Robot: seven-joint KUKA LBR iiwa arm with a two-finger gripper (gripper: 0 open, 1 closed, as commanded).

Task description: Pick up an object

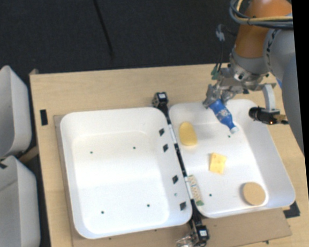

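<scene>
Tool point(215, 102) (gripping bottle point(223, 115)) near rim

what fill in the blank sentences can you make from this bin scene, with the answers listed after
1. The blue object sits in the gripper, above the ____ bin.
2. The round tan disc lies near that bin's ____ right corner.
3. The yellow wedge lies between the pale oval piece and the ____.
4. The arm's band above the wrist is ____.

Missing words: right; lower; disc; orange
</scene>
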